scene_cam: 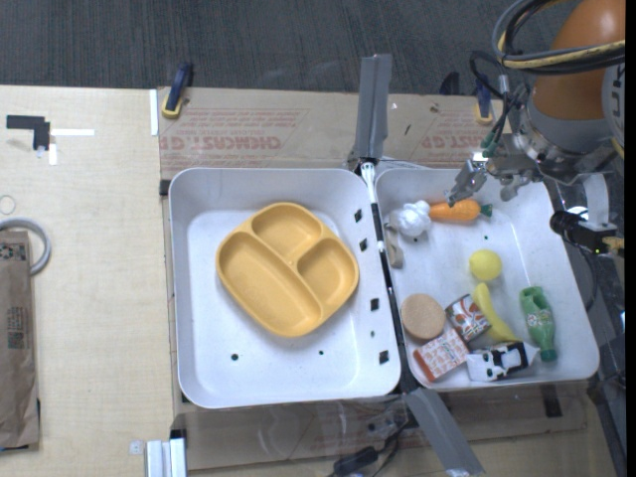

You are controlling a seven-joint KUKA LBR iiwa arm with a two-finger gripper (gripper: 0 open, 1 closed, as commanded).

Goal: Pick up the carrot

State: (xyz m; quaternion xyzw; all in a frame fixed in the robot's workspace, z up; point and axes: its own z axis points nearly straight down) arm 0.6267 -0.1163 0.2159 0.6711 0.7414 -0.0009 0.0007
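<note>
Hovering at the right bin's far edge, the tool hung just above the carrot, which lay near the far-left corner; whether its fingers were apart was unclear.

Arm reaching in (jaws parted).

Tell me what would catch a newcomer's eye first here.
The big yellow divided plate alone in the left bin stands out first. Next, the orange carrot at the back of the cluttered right bin, with the end effector just above it. A green bottle lies near that bin's right wall.
</note>
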